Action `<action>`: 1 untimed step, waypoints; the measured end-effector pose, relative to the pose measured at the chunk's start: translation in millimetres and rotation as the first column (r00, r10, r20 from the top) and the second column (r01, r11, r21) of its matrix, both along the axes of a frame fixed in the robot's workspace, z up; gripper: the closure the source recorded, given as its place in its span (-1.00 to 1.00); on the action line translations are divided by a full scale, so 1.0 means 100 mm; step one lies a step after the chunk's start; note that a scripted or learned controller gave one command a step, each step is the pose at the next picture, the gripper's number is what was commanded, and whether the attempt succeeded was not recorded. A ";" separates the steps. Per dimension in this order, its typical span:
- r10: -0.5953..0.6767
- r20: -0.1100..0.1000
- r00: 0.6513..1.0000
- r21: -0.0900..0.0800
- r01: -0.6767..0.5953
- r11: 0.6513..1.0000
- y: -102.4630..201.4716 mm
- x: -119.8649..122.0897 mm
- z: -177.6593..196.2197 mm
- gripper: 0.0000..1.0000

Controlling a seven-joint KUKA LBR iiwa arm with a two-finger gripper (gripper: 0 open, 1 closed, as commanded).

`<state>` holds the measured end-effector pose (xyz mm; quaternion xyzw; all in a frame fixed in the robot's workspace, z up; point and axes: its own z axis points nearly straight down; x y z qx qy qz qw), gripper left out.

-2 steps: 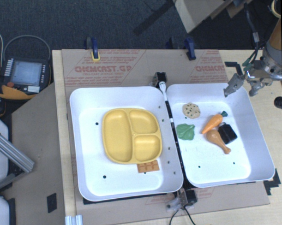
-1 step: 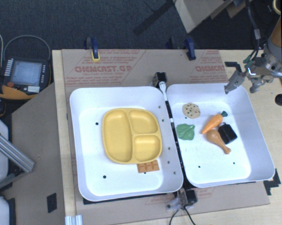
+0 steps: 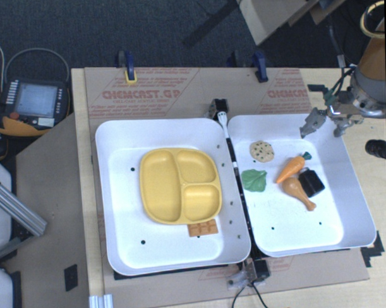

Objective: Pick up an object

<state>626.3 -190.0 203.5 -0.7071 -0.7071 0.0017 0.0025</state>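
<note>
Plainly, label by label:
Claw: the gripper (image 3: 323, 122) hangs over the upper right corner of the right bin (image 3: 353, 223), fingers spread, nothing between them.
Nearest pick: the toy carrot (image 3: 290, 168), lying aslant mid-bin, touching the drumstick (image 3: 298, 192) and the black block (image 3: 311, 183).
Handling: likely light, hard plastic, smooth and prone to slip; best pinched across its thick orange middle.
Others: cookie (image 3: 262, 151) and green leaf (image 3: 254, 179), flat, harder to pinch.
Surface: glossy white bin floor, shallow walls.
Room: open above the carrot; crowded on its lower side.
Left bin (image 3: 120, 235): yellow divided plate (image 3: 180, 185), waffle piece (image 3: 202, 229).
</note>
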 end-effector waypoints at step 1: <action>0.000 0.000 1.000 0.000 0.000 1.000 -0.03 0.01 -0.43 -1.00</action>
